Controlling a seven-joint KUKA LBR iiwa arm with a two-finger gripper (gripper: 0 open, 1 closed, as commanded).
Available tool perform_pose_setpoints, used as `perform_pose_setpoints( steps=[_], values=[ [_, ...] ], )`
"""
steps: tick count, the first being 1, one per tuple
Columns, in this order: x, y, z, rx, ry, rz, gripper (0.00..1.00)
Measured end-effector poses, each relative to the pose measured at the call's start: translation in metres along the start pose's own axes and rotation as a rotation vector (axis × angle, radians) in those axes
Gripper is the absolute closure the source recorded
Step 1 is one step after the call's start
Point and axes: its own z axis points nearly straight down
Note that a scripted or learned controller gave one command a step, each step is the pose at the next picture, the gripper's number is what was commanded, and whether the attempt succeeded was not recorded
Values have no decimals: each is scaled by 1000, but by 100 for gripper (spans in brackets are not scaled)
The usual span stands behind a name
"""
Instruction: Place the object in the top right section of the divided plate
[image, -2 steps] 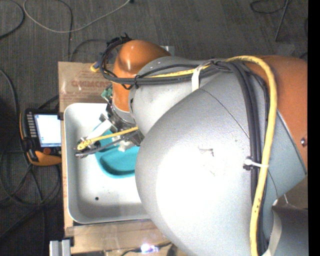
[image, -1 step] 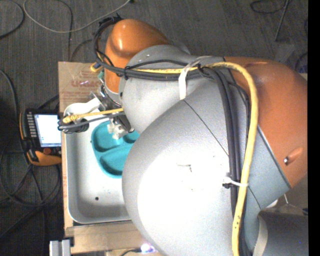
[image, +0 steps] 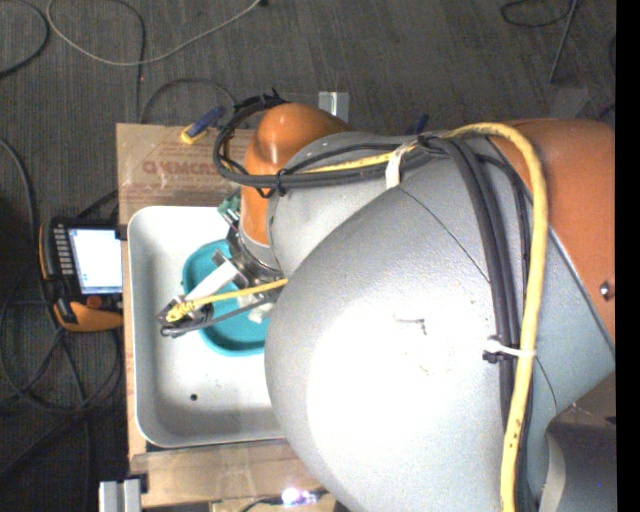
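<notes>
From the 1 camera view above the bench, we see the grey arm (image: 420, 330) covering most of the frame, its orange band (image: 275, 150) sitting above the wrist. It reaches over the left white bin (image: 150, 390), whose bare floor and rim show at the left and bottom.

Inside that bin lies the teal divided plate (image: 215, 300); we can make out only its left edge, since the wrist and arm cover the rest. We cannot tell which part of it is the top right section. A yellow cable (image: 225, 295) runs from the arm across the plate to a dark tip near the bin floor.

The gripper (image: 235, 262) appears to sit at the wrist just above the plate, but whether it is wide, narrow or carrying anything we cannot tell. The object itself we cannot pick out.

We judge that the arm is over the plate, so the placing may be in hand or near, yet nothing confirms the object is down. Release and withdrawal would remain.
</notes>
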Motion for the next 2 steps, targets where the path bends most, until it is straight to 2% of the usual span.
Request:
perform_pose_setpoints(
  steps=[1,2],
  values=[
    [70,11,-1,4,3,75,100],
    [-7,-18,3,3,1,170,100]
  ],
)
